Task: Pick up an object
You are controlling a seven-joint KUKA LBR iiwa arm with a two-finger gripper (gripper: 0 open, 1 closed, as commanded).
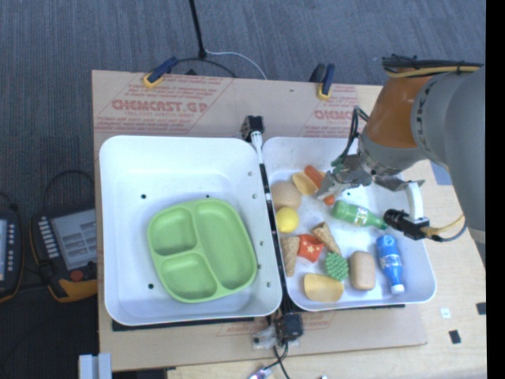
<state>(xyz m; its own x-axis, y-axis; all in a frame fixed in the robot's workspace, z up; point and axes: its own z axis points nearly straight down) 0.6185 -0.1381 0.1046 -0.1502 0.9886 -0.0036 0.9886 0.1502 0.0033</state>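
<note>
The right bin (422,290) holds several toy foods. Among them are a green bottle (357,214), a blue bottle (388,263), a yellow lemon (287,220), an orange carrot (314,175), a red piece (310,247), a brown bun (362,270) and a yellow wedge (322,287). My gripper (338,180) is low over the bin's back part, just right of the carrot and above the green bottle's cap end. The wrist hides what lies under it.
The left bin (126,164) holds a green divided plate (201,249). A black divider clip (252,126) sits at the back between the bins. Two clamps (160,71) (323,81) hold the cardboard base. A cable (430,229) trails from the wrist over the right bin's edge.
</note>
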